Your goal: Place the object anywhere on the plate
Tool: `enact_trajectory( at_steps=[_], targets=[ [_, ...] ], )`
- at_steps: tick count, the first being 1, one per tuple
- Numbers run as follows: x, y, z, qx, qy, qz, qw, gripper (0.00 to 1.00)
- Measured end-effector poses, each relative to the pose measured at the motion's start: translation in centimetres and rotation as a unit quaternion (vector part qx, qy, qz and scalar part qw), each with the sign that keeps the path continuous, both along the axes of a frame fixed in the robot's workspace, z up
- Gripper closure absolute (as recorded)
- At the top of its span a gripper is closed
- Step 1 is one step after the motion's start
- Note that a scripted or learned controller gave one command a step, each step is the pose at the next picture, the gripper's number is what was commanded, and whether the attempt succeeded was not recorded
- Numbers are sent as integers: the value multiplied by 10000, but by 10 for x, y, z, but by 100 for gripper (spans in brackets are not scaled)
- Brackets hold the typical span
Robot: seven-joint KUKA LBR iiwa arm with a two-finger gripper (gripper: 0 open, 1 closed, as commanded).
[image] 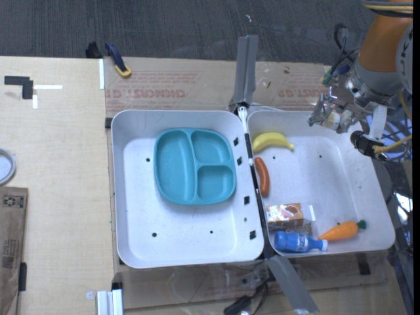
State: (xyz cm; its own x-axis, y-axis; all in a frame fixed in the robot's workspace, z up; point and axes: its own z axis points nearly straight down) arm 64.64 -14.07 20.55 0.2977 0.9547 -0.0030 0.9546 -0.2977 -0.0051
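Turquoise plastic marks the goal: the sectioned plate (pixel 195 166) is lying in the left bin (pixel 128 195), well apart from the toy foods in the right bin (pixel 367 182). The pincer (pixel 328 118) is hovering over the right bin's far rim with nothing between its fingers; whether they are spread wide or narrow cannot be told from this slant. No object is yet chosen, so the step in hand is judged to be the pick. The yellow banana (pixel 272 141) is sitting nearest, curved and smooth, just beside the divider; the hot dog (pixel 262 175) is lying just below it. A good grasp would likely come straight down across the banana's narrow middle, staying clear of the bin wall. Farther off, near the front wall, are lying the carrot (pixel 340 230), the blue bottle (pixel 299 243) and a small carton (pixel 286 214).
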Motion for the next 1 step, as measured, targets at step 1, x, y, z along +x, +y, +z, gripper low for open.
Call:
enact_trajectory(
  at_steps=[1],
  targets=[
    [-2, -2, -21, 20, -3, 2331, 9724, 100]
  ],
)
